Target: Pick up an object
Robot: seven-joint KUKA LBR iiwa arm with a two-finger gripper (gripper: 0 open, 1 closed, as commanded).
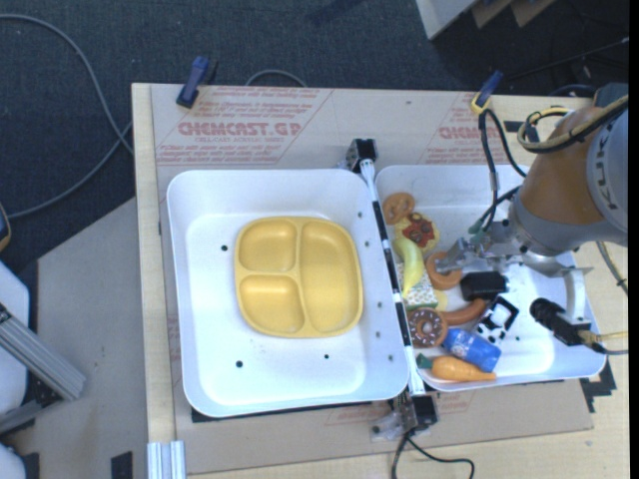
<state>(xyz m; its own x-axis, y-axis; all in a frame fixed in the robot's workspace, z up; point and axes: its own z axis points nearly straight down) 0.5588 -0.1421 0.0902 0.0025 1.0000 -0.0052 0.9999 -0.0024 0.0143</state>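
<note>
The right bin (559,359) holds a heap of toy foods along its left side. Among them are a yellow banana (409,260), a brown curved piece (442,270), a sausage (459,315), a chocolate donut (426,325), a blue box (471,348) and an orange carrot (461,369). My gripper (483,286) hangs low over the middle of this bin, just right of the brown curved piece and just above the sausage. Its black body hides what is under it. I see nothing clearly held.
The left bin (200,267) bears a yellow three-part plate (298,274). A round cookie (399,208) and a red-topped piece (420,232) lie at the back of the right bin. The grey arm (574,193) and a black cable cross that bin's right side.
</note>
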